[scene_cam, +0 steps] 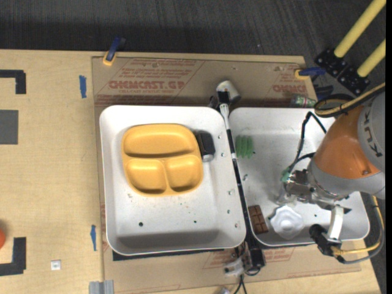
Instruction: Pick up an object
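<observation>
Your tool [298,208] hangs low over the crumpled white paper-like object [286,220] at lower right, seemingly lining up a pick; grip state unreadable.

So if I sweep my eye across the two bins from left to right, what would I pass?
Yellow divided tray → small dark object beside it → green item → brown block → white crumpled object → the arm's gripper.
</observation>
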Controlling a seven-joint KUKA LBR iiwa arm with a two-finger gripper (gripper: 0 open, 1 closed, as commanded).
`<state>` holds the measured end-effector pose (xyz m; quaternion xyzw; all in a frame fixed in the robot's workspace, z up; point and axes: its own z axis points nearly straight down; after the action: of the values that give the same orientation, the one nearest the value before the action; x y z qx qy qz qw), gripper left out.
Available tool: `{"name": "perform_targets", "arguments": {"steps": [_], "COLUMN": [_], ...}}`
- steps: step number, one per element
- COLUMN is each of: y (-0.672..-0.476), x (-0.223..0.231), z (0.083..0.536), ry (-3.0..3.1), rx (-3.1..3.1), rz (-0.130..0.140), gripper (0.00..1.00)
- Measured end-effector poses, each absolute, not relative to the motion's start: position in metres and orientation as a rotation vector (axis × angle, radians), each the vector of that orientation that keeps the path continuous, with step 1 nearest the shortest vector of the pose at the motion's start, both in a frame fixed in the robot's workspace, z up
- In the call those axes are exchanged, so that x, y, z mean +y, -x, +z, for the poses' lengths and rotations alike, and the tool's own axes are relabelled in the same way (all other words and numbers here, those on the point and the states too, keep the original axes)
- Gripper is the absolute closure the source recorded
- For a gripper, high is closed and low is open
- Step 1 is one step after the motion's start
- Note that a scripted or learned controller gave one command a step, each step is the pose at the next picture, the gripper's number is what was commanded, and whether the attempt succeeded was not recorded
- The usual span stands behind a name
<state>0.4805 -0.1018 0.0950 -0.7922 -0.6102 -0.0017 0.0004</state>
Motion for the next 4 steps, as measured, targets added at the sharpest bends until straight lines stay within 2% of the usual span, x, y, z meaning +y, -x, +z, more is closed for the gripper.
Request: {"name": "perform_targets", "arguments": {"steps": [1, 2, 3, 4], "y": [-0.480, -0.479, -0.479, -0.479], "x": [-0.143, -0.166, -0.166, -0.120], "z": [0.146, 0.164, 0.164, 0.132], "ry": [2.720, 2.781, 2.781, 2.574], "rx": [-1.574, -1.462, -1.462, -1.795], "rz": [0.000, 0.001, 0.001, 0.001], "gripper": [1.00, 1.00, 0.00, 0.00]}}
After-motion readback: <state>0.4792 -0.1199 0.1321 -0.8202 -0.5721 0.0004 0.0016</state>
